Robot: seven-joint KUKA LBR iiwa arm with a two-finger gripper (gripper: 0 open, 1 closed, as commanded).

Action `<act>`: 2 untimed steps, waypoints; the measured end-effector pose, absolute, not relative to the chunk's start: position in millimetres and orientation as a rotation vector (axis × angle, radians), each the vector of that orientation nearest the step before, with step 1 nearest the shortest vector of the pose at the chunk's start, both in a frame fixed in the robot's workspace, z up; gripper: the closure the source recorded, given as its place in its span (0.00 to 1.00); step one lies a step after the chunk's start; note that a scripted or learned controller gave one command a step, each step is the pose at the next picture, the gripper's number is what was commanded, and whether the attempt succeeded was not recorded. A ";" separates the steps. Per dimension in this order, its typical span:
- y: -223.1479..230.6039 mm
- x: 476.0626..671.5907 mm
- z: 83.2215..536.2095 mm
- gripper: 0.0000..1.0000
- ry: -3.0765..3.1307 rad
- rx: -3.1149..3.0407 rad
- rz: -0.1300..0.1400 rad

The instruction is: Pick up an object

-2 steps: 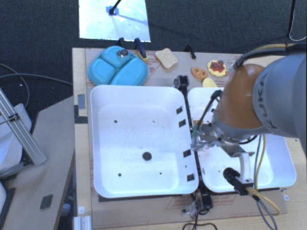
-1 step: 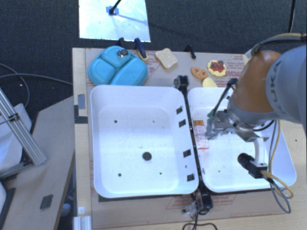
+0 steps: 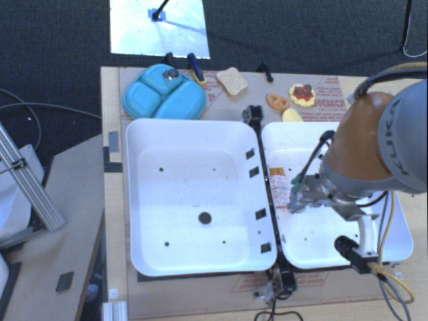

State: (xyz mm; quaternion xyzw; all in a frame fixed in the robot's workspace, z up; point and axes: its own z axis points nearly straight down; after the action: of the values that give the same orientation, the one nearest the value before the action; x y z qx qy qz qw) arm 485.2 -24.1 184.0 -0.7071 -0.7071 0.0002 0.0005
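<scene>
My gripper [image 3: 299,199] hangs low over the left part of the right bin [image 3: 401,246], under the grey and orange wrist. Just left of it, a small white and orange packet [image 3: 277,183] lies on the bin floor against the left wall. Whether the gripper touches the packet is hidden by the wrist. A small dark round piece [image 3: 204,217] lies near the middle of the left bin [image 3: 154,146].
Behind the bins lie a blue sectioned dish [image 3: 164,93], a toast slice [image 3: 232,81], a pretzel [image 3: 277,101], a small tart [image 3: 302,94] and a yellow piece [image 3: 291,116]. A black divider with clips [image 3: 262,179] runs between the bins. Cables trail at the bench's front right.
</scene>
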 end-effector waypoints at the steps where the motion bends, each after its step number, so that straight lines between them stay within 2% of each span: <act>1: -7.9 513.0 295.0 1.00 -2.237 -2.221 -0.018; 2: 90.3 486.6 371.6 1.00 -2.241 -2.207 -0.018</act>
State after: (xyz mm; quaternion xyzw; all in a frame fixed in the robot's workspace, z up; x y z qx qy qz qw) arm 486.6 90.3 371.6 -0.7017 -0.7125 -0.0056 -0.0016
